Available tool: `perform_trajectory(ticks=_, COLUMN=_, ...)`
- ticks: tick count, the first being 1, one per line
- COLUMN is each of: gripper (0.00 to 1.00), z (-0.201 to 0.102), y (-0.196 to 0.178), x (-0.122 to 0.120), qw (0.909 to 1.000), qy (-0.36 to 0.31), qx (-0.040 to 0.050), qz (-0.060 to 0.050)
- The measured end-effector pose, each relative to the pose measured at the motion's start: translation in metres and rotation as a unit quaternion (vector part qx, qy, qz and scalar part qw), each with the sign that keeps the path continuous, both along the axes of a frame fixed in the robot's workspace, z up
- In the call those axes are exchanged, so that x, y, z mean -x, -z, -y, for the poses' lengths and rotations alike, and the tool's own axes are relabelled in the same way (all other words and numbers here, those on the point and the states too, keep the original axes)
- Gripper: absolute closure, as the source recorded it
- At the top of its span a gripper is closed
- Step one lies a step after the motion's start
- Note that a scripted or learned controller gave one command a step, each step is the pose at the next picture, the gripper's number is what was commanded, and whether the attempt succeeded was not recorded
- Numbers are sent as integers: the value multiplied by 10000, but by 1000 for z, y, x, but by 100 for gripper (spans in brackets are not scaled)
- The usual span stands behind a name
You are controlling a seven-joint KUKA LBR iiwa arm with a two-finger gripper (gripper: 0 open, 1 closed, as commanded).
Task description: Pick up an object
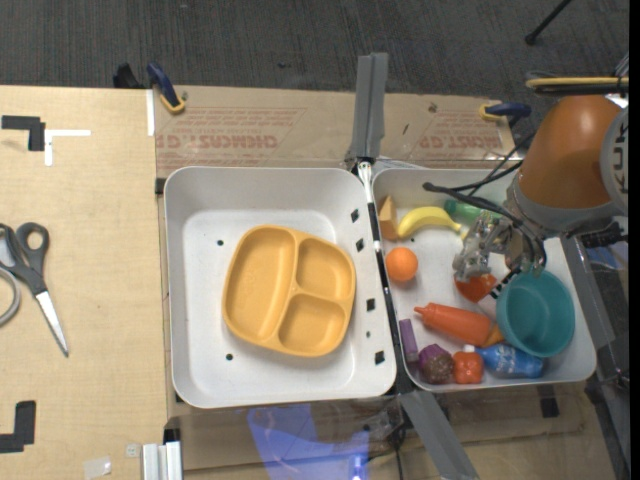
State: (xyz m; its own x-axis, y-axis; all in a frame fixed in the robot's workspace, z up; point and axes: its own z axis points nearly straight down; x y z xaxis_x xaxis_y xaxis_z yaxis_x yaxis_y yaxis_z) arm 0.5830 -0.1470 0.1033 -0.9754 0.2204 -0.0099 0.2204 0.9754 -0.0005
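From the overhead camera view, the arm point(570, 153) comes in from 3 o'clock, its orange band bulking over the upper corner of the right bin point(580, 368). Below the wrist the gripper point(478, 260) hangs down inside that bin, metal fingers pointing toward 6 o'clock. Their tips sit right at the top of a small red object point(476, 287), touching or nearly so; whether the fingers are parted or closed, and whether anything is actually caught between them, cannot be told from this slant.

Around the gripper, inside the right bin: a banana point(428, 219) lies at 10 o'clock from it, with a green item point(462, 209) just past the banana's far end, partly under cables. An orange ball point(401, 265) rests at 9 o'clock, near the bin's left wall. A teal bowl point(536, 313) sits at 4 o'clock, just beside the red object. An orange-red bottle-shaped toy point(456, 320) lies at 6 o'clock, on its side. Along the bin's near edge are a purple piece point(434, 363), a small red-orange piece point(467, 367) and a blue item point(513, 361).

The left bin point(190, 298) holds a yellow divided plate point(289, 290), roughly centred. On the bench point(80, 268) at 9 o'clock, well apart from the bins, lie scissors point(38, 283).
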Motion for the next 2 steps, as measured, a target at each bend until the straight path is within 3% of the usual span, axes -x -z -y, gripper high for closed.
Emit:
perform_trajectory(ticks=1, gripper=0, z=0, y=0, x=0, qw=10000, qy=0, qx=-1, qz=-1)
perform_trajectory(ticks=2, gripper=0, z=-4, y=10, x=65, qw=9994, qy=-341, qx=-11, qz=-20)
